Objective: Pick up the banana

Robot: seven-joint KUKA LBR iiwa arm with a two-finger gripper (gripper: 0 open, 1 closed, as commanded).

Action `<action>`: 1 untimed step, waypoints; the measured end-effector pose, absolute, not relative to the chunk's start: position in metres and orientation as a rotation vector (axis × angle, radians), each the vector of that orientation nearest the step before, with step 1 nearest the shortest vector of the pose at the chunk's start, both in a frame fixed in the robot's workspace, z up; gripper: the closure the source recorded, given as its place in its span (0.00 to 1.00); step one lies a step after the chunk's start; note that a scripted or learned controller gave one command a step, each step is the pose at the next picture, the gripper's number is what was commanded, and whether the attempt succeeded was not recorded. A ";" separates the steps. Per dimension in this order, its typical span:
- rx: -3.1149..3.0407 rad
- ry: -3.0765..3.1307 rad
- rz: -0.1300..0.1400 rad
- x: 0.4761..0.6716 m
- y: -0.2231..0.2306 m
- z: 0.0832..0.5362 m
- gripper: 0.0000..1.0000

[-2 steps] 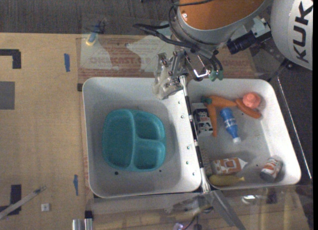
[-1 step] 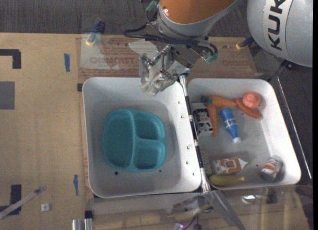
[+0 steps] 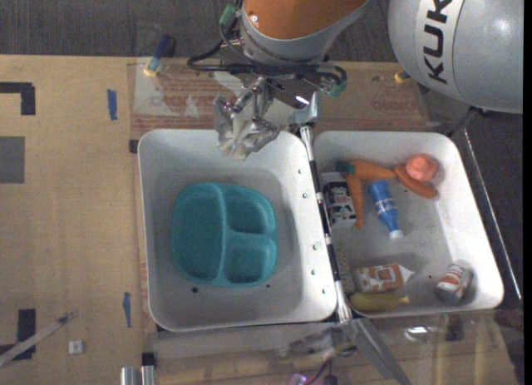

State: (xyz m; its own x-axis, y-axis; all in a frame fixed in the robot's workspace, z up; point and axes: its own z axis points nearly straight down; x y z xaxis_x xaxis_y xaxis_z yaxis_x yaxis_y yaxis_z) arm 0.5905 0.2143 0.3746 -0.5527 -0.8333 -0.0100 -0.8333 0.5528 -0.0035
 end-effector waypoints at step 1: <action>-1.088 2.935 0.004 0.667 0.211 0.373 1.00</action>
State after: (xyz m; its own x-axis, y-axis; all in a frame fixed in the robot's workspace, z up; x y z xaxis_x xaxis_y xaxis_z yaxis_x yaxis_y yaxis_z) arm 0.6674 0.2110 0.3726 -0.7582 -0.6519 -0.0116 -0.6519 0.7583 -0.0018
